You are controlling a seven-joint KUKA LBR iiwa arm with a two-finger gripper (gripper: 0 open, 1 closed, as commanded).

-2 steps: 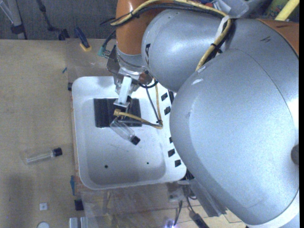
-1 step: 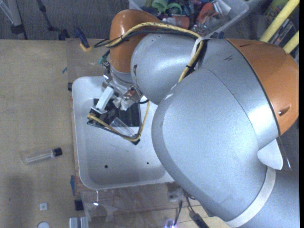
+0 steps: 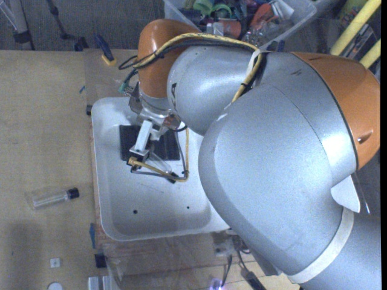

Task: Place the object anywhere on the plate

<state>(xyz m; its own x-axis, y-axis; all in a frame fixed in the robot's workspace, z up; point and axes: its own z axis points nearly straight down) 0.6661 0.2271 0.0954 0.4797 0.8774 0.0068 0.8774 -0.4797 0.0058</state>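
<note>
- I am holding my gripper (image 3: pixel 148 147) low inside the white bin (image 3: pixel 151 225), near its far left part; from this angle I cannot tell whether it is open or closed.
- Directly beneath it, a flat black piece (image 3: pixel 127 139) is lying on the bin floor, showing on both sides of my wrist; I cannot tell whether I am touching it, nor whether it is the plate or the object.
- Two small dark specks (image 3: pixel 135 211) are sitting on the bin floor nearer the camera, apart from the black piece.
- My grey arm (image 3: pixel 284 162) is reaching in from the right and covering the right part of the bin.
- On the wooden bench (image 3: pixel 42 101) to the left, a clear vial with a black cap (image 3: pixel 54 196) is lying on its side, well apart from the bin.
- Beyond the bench, a clear tub (image 3: pixel 181 8) is holding a jumble of colourful things.
</note>
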